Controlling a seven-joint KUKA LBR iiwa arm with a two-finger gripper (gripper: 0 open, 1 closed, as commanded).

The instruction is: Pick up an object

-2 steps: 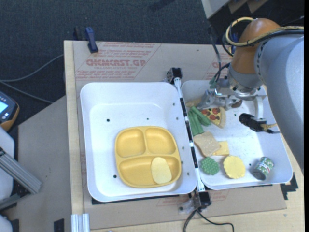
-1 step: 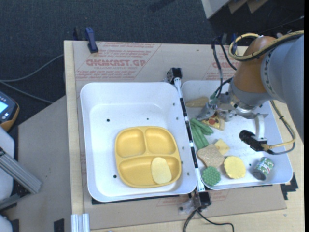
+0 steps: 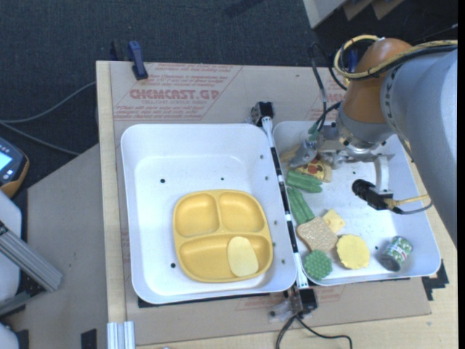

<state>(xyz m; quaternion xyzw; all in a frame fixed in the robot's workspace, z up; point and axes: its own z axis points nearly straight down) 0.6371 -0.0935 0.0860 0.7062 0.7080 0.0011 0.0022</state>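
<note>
— As you read the feed from there, where does the claw (image 3: 317, 150) sit?

— I see it low over the far left corner of the right-hand shallow white plastic bin (image 3: 421, 227). Whether it is released or clenched I cannot tell; the wrist hides it.

— And the nearest thing to pick?

— Two long green plastic pea pods. The upper pod (image 3: 304, 181) lies just below the claw, its long axis running from upper left down to lower right. The lower pod (image 3: 299, 208) lies further below, tilted more steeply the same way.

— Anything between?

— One small red-and-yellow toy piece (image 3: 314, 170), right beneath the claw; its shape is too small for me to tell.

— The rest, counted?

— Below the claw: one tan speckled bread slice (image 3: 317, 233), one pale yellow cheese wedge (image 3: 333, 220), one round green ridged piece (image 3: 317, 265), one round yellow disc (image 3: 352, 251). Down to its right, one small green-labelled tin can (image 3: 397, 251), lying tipped. Well left, one yellow divided plastic plate (image 3: 211, 217) holding one pale oval piece (image 3: 243, 257).
</note>
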